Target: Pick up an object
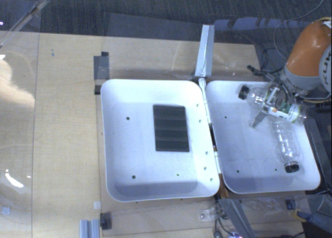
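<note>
Left white bin (119, 128) holding a dark ribbed rectangular block (170, 128), right white bin (233, 169) two clear plastic bottles (286, 146), gripper (275, 105) state impossible to tell.

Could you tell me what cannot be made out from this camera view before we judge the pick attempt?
- Gripper: small and mixed with glare over the right bin; whether it is open or shut cannot be told.
- Upper clear bottle: transparent; the gripper covers its right part, so contact is unclear.
- Lower clear bottle: see-through, outline faint against the white bin.
- Arm: cut off by the right edge.
- Dark ridged block in the left bin: its material is unreadable.
</note>
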Robot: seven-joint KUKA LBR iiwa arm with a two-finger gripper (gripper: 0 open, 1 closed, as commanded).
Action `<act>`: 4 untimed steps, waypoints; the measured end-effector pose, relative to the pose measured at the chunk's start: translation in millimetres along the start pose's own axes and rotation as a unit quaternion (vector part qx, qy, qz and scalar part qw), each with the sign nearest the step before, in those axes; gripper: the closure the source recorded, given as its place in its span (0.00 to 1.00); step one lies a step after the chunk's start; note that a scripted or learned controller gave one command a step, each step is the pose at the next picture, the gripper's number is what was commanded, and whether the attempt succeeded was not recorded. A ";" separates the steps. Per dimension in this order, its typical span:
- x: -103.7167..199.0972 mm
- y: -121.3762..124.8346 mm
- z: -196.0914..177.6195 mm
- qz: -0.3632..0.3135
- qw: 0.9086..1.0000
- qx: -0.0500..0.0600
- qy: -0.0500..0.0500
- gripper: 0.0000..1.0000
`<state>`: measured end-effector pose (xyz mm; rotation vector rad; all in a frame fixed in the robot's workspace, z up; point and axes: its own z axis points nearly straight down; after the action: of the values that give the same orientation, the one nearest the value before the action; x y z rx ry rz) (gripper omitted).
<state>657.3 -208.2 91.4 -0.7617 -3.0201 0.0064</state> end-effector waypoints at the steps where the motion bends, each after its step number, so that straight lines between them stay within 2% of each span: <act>1: 2.0 2.6 1.5 0.060 0.998 -0.003 0.000 0.00; 2: 5.0 2.1 -5.5 0.163 0.987 -0.004 -0.003 0.00; 3: 16.4 -7.0 5.3 0.413 0.911 0.004 0.009 0.00; 4: 16.7 -6.7 -4.5 0.410 0.912 0.005 0.008 1.00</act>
<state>639.5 -206.2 96.4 -1.9234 -2.4312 0.0332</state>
